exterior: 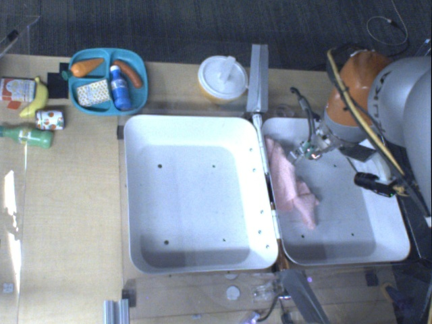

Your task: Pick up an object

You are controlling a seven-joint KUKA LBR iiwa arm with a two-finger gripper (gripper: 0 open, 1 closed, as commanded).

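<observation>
the grey arm with its orange band (358, 90) reaches in from the right and hangs over the upper part of the right bin (351, 248). its gripper (307, 150) points down and to the left, ending just above the bin floor near the top of a pink cloth (291, 184). the tip is small and partly lost in glare, so i cannot tell how the tool stands or whether it has hold of anything; nothing is plainly seen lifted by it.

the pink cloth lies crumpled along the left wall of the right bin, running from near the upper left corner down toward the middle of the floor, its lower end bunched. it rests on the bin floor. the gripper tip sits just beside the cloth's upper right edge; whether it touches cannot be made out.

the left bin (196, 194) stands edge to edge with the right one. behind the bins on the wooden bench (61, 201) stands a white lidded cup (223, 78) on a yellow base. further left is a blue divided tray (108, 81) holding toy food, among it a carrot (88, 67) and a small blue bottle (120, 86). at the far left lie a banana (35, 98), a small tin can (49, 119) and a green bottle (27, 136) on its side
</observation>
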